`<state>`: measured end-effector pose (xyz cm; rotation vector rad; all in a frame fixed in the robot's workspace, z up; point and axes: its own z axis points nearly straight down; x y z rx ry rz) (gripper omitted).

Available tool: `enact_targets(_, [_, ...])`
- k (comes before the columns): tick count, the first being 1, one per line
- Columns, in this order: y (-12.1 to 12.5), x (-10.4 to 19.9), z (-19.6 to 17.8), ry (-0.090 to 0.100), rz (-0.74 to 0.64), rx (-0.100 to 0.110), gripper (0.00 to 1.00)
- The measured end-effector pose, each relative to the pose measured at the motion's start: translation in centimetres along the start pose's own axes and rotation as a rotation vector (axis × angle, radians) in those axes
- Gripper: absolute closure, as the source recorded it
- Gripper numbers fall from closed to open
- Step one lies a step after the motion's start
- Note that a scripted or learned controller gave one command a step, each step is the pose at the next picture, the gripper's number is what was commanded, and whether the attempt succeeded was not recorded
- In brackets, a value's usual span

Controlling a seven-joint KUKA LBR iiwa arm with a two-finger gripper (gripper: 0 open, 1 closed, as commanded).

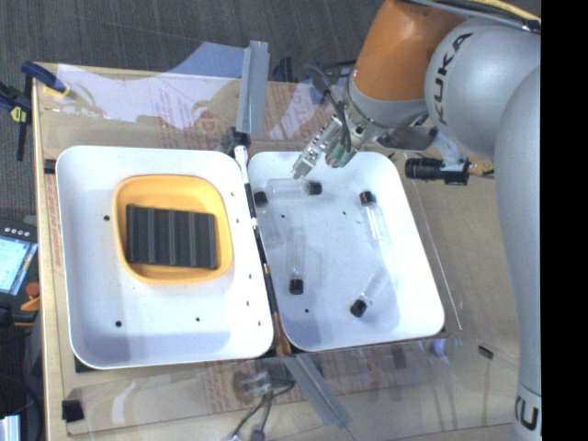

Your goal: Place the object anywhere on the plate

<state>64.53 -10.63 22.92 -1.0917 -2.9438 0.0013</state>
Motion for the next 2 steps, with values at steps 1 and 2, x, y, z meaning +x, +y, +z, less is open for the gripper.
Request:
enact_targets(1, [1.10,0.74,-3.02,-0.004,-0.193,-0.002,1.00])
enact_targets(2, [1.07,0.72,-3.01,-0.004,-0.193,-0.001,0.00])
